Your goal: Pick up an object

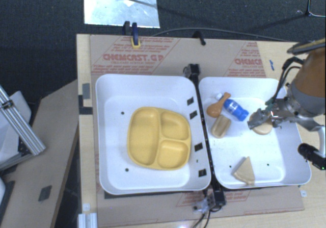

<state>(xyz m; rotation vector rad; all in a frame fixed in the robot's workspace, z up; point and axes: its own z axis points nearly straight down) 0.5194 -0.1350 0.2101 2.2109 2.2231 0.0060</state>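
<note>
- Dark carpet all around, with a cardboard-topped bench (168, 51) in the middle carrying two shallow white bins side by side.
- Left bin (109, 99) has a yellow divided plate (158, 137) sitting pretty much in its centre.
- Right bin (293, 171) holds the small stuff: a blue-and-white bottle (235, 109) near the top, a tan wooden spoon-ish piece (217, 105) touching it on the left, a beige block (221, 127) just below those, and a tan wedge (245, 171) down near the front.
- Arm comes in from the right, and the gripper (259, 120) is low over a flat tan disc (263, 129) in the right bin, just right of the bottle.
- Honestly can't tell if it's spread or closed, too blurry and dark there.
</note>
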